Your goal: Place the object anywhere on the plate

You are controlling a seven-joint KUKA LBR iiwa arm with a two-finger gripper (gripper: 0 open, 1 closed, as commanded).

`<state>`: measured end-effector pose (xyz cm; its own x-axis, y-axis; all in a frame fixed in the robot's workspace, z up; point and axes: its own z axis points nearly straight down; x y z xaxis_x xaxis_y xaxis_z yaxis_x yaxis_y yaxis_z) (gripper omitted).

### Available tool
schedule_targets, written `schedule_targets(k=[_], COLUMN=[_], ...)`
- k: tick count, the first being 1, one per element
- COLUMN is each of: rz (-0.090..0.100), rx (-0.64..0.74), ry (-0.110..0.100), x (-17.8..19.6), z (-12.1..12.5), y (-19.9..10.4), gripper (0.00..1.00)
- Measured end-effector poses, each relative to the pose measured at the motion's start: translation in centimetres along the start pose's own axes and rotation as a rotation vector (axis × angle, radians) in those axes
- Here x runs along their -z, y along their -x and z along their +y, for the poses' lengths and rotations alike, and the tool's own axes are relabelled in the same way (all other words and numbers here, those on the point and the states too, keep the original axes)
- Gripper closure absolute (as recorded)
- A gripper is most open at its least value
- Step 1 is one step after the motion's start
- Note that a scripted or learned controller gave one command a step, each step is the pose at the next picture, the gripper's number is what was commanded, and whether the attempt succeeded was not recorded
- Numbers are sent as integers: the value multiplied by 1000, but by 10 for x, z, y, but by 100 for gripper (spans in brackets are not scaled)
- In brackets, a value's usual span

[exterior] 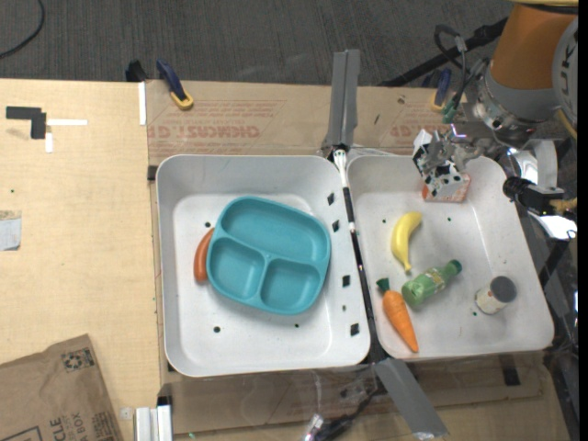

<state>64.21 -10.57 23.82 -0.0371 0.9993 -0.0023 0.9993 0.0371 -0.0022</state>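
From my seat I see the tool [444,154] hanging over the far edge of the right bin [514,338], and just under it a small white-and-pink carton-like object [447,185] at the bin's back wall; I cannot tell from this slanted view whether the tool is open or closed, or whether it has hold of that object or merely hovers above it. The turquoise divided plate [268,255] sits in the left bin [175,246], well apart from the tool, with an orange carrot-like piece [200,255] tucked against its left rim. In the right bin lie a banana [404,237], a green bottle [428,283], a carrot [399,320] and a small grey-topped cylinder [496,294]. My worry is the carry: if the grip is only on a corner of the carton, it could slip out while crossing the raised wall between the bins and fall short of the plate. The object also sits close to the back wall, so a closing tool might pinch the rim or push it aside. A release too high could let it bounce off the plate's ridges.
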Motion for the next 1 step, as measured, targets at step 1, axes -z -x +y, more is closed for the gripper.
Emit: schedule_targets(k=[1], rz=[1], rx=[91], ry=[-1], x=[-40], z=[-28], y=[-80], gripper=[100])
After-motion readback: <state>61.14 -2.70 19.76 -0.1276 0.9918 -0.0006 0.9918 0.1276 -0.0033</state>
